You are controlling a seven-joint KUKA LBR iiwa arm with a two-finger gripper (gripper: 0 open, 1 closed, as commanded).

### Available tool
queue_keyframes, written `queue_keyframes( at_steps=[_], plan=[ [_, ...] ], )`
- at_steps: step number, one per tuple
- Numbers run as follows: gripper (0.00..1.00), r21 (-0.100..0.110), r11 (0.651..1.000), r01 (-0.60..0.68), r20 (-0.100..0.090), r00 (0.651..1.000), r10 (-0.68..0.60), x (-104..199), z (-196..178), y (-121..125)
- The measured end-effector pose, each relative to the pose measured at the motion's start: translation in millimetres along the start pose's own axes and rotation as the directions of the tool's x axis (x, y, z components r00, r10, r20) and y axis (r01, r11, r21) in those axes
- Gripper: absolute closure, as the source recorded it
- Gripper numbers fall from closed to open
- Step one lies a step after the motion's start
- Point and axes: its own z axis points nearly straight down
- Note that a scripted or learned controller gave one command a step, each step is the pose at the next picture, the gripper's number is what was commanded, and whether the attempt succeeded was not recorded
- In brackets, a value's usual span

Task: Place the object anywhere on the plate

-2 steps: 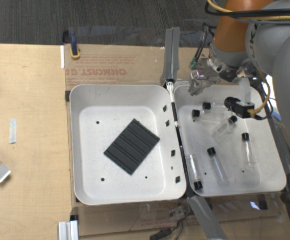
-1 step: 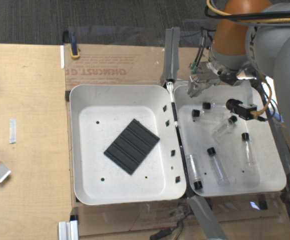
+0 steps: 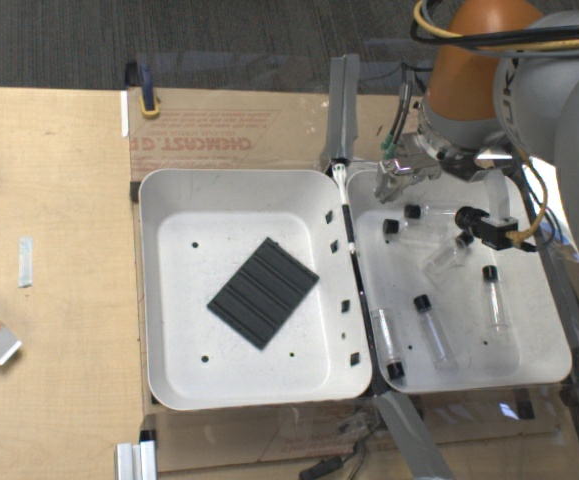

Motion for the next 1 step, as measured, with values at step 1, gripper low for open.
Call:
queue_keyframes(
  at_steps=[1],
  plan=[
    [1.0, -0.003, 0.996, 0.089, 0.001, 0.996, -0.089, 34.7, -42.4, 20.0]
  ],
)
